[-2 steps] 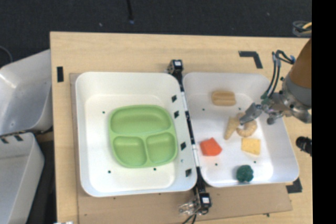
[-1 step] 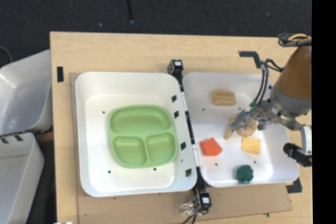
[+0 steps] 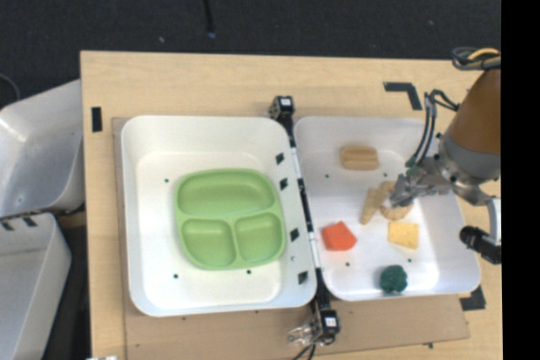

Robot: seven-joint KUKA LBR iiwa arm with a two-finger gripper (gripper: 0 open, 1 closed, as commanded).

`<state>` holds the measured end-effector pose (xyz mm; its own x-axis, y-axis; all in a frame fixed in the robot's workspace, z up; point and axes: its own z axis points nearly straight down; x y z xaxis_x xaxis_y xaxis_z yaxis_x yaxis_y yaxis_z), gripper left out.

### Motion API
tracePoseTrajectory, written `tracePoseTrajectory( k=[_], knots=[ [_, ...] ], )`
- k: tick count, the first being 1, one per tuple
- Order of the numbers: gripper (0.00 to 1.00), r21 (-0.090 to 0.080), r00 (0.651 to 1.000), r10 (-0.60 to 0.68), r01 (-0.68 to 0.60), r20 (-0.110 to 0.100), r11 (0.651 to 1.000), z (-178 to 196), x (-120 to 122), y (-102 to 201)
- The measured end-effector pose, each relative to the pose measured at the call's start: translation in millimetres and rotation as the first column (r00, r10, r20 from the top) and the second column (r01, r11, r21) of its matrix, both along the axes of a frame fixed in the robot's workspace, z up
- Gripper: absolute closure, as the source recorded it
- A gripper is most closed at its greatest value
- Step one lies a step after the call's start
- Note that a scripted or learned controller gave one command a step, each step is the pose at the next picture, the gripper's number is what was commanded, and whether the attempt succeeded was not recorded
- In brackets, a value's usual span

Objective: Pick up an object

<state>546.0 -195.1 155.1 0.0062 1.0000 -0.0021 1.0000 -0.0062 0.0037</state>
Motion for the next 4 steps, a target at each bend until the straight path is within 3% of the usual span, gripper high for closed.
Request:
tracePoseTrajectory(
  k=[2, 4],
  knots=[
    [1.0, -0.001, 1.0, 0.009, -0.009, 0.003, 1.0, 105, 0, -12],
    [1.0, 0.002, 1.0, 0.013, -0.013, -0.001, 1.0, 103, 48, 89]
  ],
)
